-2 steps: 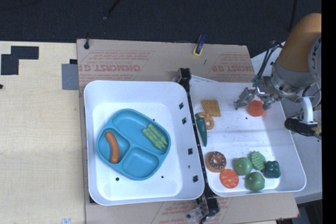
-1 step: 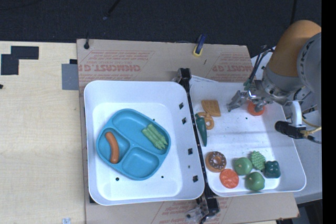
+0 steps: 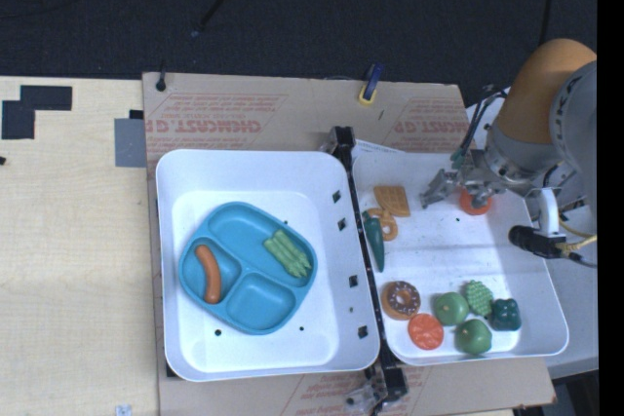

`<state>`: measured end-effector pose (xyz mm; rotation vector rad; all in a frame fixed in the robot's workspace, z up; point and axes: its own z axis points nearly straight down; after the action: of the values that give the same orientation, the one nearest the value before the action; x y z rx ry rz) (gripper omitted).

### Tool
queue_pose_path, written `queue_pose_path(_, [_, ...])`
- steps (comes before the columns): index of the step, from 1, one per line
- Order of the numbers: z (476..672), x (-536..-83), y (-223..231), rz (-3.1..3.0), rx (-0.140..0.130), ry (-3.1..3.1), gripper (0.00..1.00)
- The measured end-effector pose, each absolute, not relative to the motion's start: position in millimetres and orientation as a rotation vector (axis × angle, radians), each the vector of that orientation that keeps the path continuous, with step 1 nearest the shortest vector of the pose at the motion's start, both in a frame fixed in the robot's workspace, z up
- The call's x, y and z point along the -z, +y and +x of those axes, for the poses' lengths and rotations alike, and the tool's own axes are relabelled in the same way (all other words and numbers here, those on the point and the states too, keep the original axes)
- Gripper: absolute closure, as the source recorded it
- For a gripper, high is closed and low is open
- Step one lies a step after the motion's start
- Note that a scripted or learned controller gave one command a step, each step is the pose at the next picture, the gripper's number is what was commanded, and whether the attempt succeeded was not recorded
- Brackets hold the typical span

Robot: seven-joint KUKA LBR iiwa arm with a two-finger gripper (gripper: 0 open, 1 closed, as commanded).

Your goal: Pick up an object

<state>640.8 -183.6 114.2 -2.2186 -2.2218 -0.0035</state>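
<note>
The gripper (image 3: 458, 185) is being held low over the far part of the right bin (image 3: 546, 326), with the grey and orange arm (image 3: 546, 107) reaching in from the right. Its fingers are seen spread apart, and nothing is being carried between them. A small red-orange object (image 3: 477, 202) is lying on the bin floor just beside the gripper, to its right, partly hidden, so contact cannot be judged. Other candidates are lying untouched: a cracker (image 3: 392, 200) and a green pepper (image 3: 374, 242) to the left, a doughnut (image 3: 401, 299), a tomato (image 3: 425, 332) and green fruits (image 3: 451, 308) near the front. The pick is judged as not yet done; closing on an object and lifting are being left to do
</note>
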Motion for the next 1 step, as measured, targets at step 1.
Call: queue_pose_path(1, [640.9,-122.6,-183.6,-2.218,0.003,-2.225,1.00])
